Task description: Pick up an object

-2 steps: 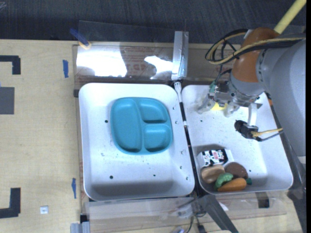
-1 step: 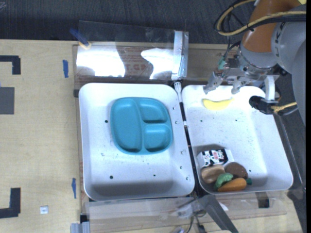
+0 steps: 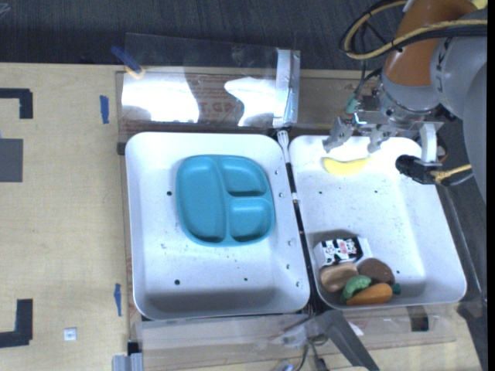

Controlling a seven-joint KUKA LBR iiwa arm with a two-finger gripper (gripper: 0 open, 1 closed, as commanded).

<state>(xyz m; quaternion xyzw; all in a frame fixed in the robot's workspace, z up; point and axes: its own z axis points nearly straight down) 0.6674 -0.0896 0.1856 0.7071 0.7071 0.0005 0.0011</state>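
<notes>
1 tray (image 3: 224, 199), 2 bins (image 3: 155, 269), approx. 5 toys (image 3: 357, 273) (clumped)

1. A pale wooden tabletop (image 3: 58, 207) spreads to the left, marked with black squares and bits of blue tape
2. Dark grey carpet floor (image 3: 193, 10) runs along the top
3. A clear plastic sheet (image 3: 205, 87) behind the bins catches bright glare from overhead light

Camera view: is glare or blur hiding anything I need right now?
Camera view: strong glare washes out the clear panel behind the left bin; the end effector and the yellow object under it look slightly soft; the blue tray and the toy pile are evenly lit and readable.
</notes>
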